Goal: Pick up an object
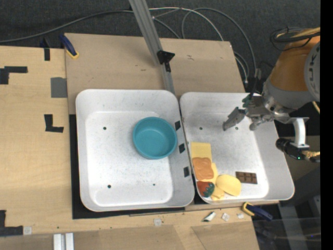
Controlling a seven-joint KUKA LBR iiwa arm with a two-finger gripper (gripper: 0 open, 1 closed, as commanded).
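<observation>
Bench [31,155]: tan board surface carrying two shallow white bins side by side; black tape marks toward 9 o'clock.

Left bin [93,191]: white, speckled, rounded corners. Holds one item.

Right bin [276,186]: white, touching the left bin along its 9 o'clock edge. Holds a cluster of small items toward 6 o'clock.

Arm [294,74]: grey with an orange band, entering from 3 o'clock, wrist over the right bin's 2 o'clock corner.

Blue bowl [154,137]: round, upright, near the centre of the left bin, slightly toward 3 o'clock.

Gripper [240,117]: dark, over the upper part of the right bin, well apart from the items below. One finger points toward 8 o'clock; the fingers appear spread, with nothing between them.

Yellow slice [202,150]: flat, square, at the right bin's 9 o'clock wall.

Orange piece [203,167]: lies just at 6 o'clock of the yellow slice, overlapping its edge.

Yellow lump [228,185]: rounded, near the bin's 6 o'clock wall.

Brown bar [246,177]: small, dark, segmented, just beside the yellow lump at its 2 o'clock.

Red and teal bit [206,188]: small, touching the orange piece; kind unclear.
</observation>
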